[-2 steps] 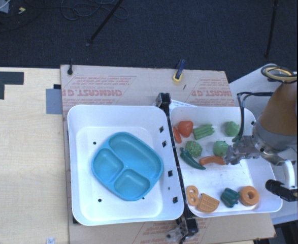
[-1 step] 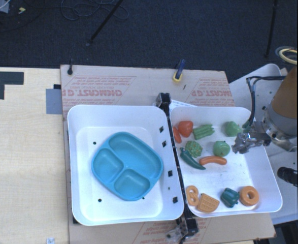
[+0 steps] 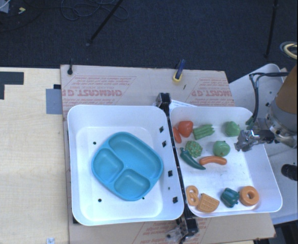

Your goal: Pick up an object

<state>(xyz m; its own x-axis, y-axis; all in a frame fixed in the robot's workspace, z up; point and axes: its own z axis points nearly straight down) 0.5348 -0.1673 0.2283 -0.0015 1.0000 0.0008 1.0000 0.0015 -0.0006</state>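
You are looking down at two white bins set side by side on a cardboard sheet. The left bin (image 3: 83,136) holds a blue divided plate (image 3: 127,165), lying flat near the middle of its floor. The right bin (image 3: 263,172) holds the toy food:

- Upper row: a red pepper (image 3: 185,128) near the divider, a green pepper (image 3: 203,131) just beside it, and a green round fruit (image 3: 231,128) toward the right wall.
- Middle: a broccoli floret (image 3: 193,148), a green apple (image 3: 221,148), a dark green chilli (image 3: 192,160) lying slantwise, and an orange carrot (image 3: 213,160) touching the chilli's lower end.
- Lower row: a pretzel (image 3: 192,194) against the divider, a waffle piece (image 3: 208,203) touching it, a teal toy (image 3: 229,197), and a doughnut (image 3: 249,195) just beside the teal toy.

The arm enters from the right; its gripper (image 3: 244,141) sits over the right bin's upper right part, near the round fruit and the apple but touching neither. You cannot tell whether it is spread or closed; nothing is seen between its tips.
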